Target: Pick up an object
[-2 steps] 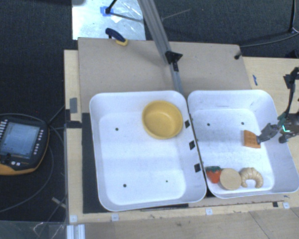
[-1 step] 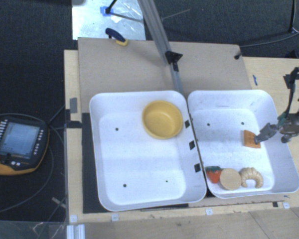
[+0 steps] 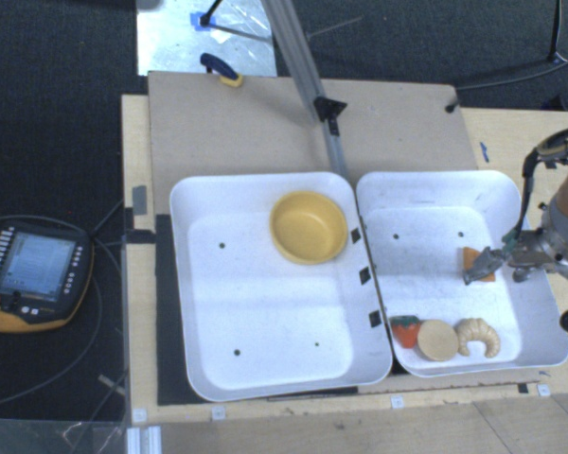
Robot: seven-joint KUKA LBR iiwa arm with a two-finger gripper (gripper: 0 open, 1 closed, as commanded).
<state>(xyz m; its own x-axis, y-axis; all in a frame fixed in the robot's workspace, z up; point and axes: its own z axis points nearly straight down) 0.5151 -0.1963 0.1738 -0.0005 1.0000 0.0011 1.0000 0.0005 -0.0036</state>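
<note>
Two white bins sit side by side on a bench: the left bin (image 3: 208, 348) holds a yellow bowl (image 3: 309, 226) at its far edge. In the right bin (image 3: 426, 192), the gripper (image 3: 480, 268) hovers at an orange wedge (image 3: 472, 257) by the right wall; whether its jaws are apart or clamped cannot be told. A croissant (image 3: 480, 336), round biscuit (image 3: 437, 340) and tomato (image 3: 405, 330) line the near edge.

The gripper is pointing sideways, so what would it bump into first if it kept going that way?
Probably the small orange piece right at the tip of the gripper in the right bin. Height is hard to judge from above, so it might pass over it. Beyond that lies bare bin floor, then the divider between the bins.
</note>
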